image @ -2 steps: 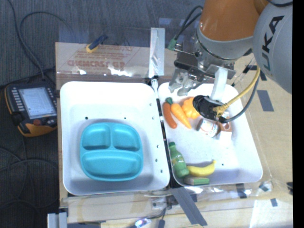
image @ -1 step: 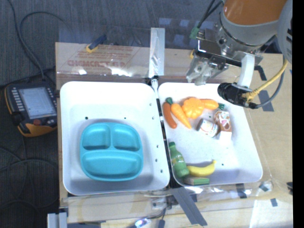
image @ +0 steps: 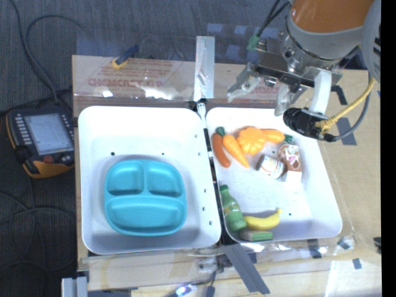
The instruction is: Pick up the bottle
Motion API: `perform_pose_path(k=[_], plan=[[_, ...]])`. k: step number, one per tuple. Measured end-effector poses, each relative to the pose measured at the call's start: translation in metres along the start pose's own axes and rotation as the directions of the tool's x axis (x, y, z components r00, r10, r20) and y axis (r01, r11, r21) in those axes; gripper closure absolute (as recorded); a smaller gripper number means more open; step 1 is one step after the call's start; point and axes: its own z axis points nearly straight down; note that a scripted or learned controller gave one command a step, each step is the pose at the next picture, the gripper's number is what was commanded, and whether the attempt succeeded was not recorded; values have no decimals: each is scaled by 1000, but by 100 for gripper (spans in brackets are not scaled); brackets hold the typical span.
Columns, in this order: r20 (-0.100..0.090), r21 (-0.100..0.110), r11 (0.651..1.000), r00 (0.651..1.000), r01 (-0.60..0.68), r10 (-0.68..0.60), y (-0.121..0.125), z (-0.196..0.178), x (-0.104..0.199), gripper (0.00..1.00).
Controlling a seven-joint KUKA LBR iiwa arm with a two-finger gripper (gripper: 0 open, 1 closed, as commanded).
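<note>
Orange-banded arm (image: 331,8) looms closest, leaning in from two o'clock above the right bin's (image: 322,184) far rim.
Gripper (image: 266,91) hangs with fingers spread apart, nothing between them, over the bench just past the rim. Green bottle (image: 232,210) lies well apart from it, toward six o'clock, against the bin's left wall. Between them: two carrots (image: 228,147), an orange toy (image: 255,138), small packets (image: 281,161). Banana (image: 262,220) touches the bottle at four o'clock. Blue plate (image: 145,195) sits in the left bin (image: 99,135).
</note>
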Motion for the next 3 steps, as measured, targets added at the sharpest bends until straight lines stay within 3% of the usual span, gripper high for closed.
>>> perform_pose_path(k=[1,2,3], plan=[[1,1,998,998,-57,57,-30,44,-35,0],[-2,6,1000,1000,-23,23,-56,252,-48,0],[-1,6,955,955,-295,295,-41,252,-104,0]])
